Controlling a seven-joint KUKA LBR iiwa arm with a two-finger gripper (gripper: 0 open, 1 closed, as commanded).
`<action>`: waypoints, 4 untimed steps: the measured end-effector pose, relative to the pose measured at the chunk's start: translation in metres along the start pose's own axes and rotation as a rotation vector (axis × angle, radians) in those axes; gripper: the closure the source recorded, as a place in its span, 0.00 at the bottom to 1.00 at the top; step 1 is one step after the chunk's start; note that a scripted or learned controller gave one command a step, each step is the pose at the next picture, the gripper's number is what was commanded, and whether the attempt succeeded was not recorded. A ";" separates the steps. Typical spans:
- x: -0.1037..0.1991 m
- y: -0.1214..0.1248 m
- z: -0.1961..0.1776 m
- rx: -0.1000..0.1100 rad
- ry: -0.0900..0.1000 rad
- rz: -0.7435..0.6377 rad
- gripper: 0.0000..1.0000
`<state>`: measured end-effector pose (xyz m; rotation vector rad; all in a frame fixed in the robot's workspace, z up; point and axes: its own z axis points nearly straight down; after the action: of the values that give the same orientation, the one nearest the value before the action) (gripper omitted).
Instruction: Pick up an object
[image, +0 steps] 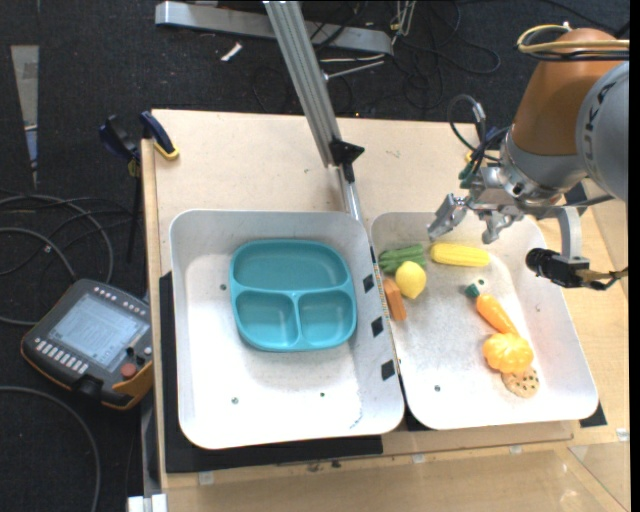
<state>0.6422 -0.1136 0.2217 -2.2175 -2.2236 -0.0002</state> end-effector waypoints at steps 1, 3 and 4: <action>0.000 0.000 0.000 0.000 0.000 0.000 0.00; -0.003 -0.008 0.126 0.005 -0.001 0.003 0.00; -0.003 -0.008 0.126 0.000 -0.001 0.004 0.00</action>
<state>0.6339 -0.1168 0.0955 -2.2219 -2.2201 0.0014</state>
